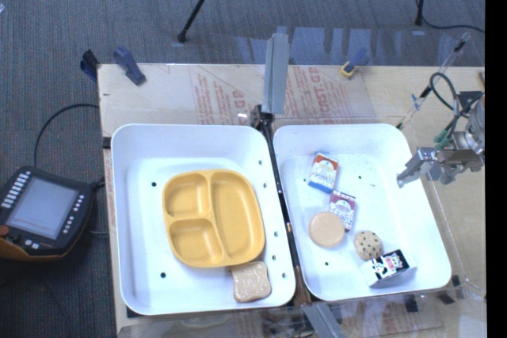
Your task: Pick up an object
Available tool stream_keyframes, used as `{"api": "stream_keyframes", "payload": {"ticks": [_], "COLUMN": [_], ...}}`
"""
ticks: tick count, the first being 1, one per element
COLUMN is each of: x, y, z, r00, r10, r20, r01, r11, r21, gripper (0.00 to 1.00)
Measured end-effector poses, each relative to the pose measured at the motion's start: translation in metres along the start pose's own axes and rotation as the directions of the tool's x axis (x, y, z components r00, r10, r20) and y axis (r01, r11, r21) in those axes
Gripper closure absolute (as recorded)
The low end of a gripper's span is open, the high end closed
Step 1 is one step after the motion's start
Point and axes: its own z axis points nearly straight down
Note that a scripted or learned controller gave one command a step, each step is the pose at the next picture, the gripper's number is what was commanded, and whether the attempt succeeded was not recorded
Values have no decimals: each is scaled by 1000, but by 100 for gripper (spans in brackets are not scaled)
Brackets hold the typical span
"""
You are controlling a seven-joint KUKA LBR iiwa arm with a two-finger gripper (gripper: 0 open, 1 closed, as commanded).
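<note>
Though it sits nearest in the right bin, the small black-and-white carton lies tilted in the near right corner. Just left sit a speckled cookie and a tan disc. Farther back, the tool hangs over the bin's right rim; its spread I cannot tell.

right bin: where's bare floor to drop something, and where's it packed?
Right bin: bare floor along the far wall and down the right side, right of the blue carton. Crowded in the near-left: red carton, round tan disc, cookie and black-and-white carton sit close together. The gripper hangs at the right rim.
</note>
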Motion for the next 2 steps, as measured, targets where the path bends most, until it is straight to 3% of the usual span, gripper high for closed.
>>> {"api": "stream_keyframes", "payload": {"ticks": [1,2], "x": [29,79], "y": [36,78], "z": [149,173], "r00": [994,983], "r10": [-113,-181], "r20": [-4,-2], "r01": [113,181], "r11": [994,983], "r21": [8,2], "gripper": [0,0]}}
